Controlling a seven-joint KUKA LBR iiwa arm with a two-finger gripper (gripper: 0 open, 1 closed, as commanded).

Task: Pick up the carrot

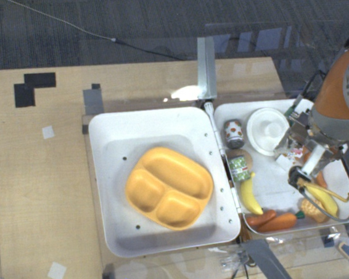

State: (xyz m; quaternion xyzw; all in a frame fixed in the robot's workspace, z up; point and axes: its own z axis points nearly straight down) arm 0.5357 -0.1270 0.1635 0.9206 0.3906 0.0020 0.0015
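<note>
Carrot lies flat along the near wall of the right bin, lengthwise left-right, a second reddish piece touching its left end. Likely light, stiff, smooth plastic, so it may roll or squirt out. Best bite is across the thick middle, jaws closing near-far; the near wall leaves little clearance.

Right of it: bread-like item and a banana. Another banana stands just left of centre.

Gripper hovers over the right side of that bin, near the right banana, apart from the carrot. Cannot tell jaw state.

Farther: green-labelled item, small can, white bowl.

Left bin holds a yellow divided plate.
</note>
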